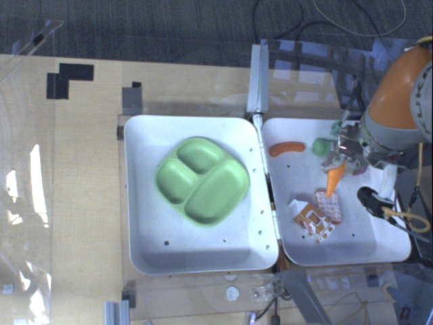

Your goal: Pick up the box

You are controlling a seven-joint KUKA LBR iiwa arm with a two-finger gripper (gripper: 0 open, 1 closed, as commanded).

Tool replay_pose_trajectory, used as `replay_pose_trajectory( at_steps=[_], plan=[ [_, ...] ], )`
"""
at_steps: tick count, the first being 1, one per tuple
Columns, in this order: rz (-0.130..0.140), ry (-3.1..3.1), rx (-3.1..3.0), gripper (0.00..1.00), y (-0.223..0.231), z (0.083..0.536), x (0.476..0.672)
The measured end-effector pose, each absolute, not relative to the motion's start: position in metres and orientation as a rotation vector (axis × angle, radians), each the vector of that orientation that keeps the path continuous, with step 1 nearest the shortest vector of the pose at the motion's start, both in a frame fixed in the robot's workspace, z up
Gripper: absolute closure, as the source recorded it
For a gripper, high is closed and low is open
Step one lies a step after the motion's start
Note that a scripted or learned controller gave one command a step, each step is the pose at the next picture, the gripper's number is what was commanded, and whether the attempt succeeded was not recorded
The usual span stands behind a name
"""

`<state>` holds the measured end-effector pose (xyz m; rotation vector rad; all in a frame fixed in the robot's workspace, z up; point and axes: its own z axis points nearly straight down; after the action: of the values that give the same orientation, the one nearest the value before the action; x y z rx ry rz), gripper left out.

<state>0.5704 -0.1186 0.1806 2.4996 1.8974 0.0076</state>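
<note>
Just above the box (316, 217) in the right bin (389, 249), the gripper (342, 156) hung, its grip unreadable; a clean pick probably required dropping squarely over the box.

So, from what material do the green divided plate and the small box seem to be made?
The green divided plate: probably molded plastic, matte, with soft rounded compartment edges and one even color. The box: likely printed cardboard or thin packaging, judging by its flat patterned faces; its blur leaves this uncertain.
</note>
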Motion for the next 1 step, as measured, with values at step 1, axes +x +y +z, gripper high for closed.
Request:
replay_pose_trajectory(
  at_steps=[1],
  plan=[
    [0.005,1.928,2.477,1.0,-0.1095,0.1856,0.5463]
  ],
)
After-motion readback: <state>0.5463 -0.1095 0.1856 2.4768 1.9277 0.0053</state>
